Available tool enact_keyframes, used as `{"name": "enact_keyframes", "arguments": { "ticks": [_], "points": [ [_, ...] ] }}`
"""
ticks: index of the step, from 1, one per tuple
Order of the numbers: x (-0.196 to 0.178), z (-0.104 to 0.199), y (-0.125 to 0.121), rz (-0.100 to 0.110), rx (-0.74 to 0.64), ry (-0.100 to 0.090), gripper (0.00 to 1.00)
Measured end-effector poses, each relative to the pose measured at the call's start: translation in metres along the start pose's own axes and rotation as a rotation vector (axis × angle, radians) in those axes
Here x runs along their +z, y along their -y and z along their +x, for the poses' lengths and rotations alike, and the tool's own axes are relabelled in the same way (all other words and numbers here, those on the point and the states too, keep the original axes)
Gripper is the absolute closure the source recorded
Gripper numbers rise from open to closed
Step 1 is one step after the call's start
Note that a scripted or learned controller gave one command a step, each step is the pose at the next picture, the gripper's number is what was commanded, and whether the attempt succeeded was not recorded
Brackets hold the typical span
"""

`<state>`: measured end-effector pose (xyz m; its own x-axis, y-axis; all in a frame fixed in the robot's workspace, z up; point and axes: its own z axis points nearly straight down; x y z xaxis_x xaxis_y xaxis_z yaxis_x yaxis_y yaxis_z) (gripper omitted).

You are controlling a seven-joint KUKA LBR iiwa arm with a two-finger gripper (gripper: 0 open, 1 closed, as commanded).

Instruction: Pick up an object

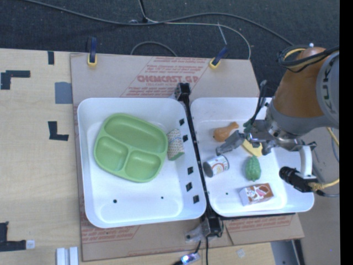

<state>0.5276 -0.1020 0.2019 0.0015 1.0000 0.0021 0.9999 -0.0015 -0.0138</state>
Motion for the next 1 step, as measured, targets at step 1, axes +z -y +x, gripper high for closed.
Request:
{"name": "enact_keyframes", "arguments": {
  "ticks": [1],
  "points": [
    [-0.0056, 0.0001, -0.0027, -0.012, -0.003, 0.002, 0.00]
  ]
}}
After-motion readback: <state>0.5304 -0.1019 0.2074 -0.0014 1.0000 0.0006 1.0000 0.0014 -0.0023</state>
